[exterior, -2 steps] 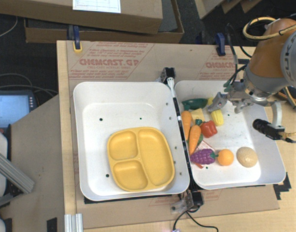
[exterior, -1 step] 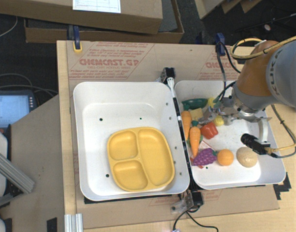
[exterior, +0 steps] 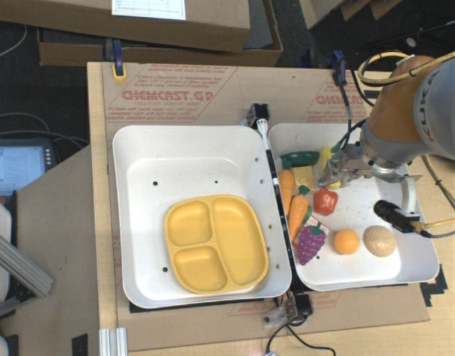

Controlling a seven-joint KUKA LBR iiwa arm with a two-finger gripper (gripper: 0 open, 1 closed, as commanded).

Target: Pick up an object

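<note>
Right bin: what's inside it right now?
The right bin holds two carrots, a tomato, grapes, an orange, a beige ball and a green piece. The gripper covers whatever lies beneath it.

robotics lab | grey-and-orange arm (exterior: 409, 102) over counter (exterior: 175, 95) clamped with protective board | control pendant screen (exterior: 19, 167) at left | loose cables (exterior: 383, 65) | cardboard boxes (exterior: 123, 6) behind

Cardboard-covered bench (exterior: 212, 95), dark floor (exterior: 34, 95)
</note>
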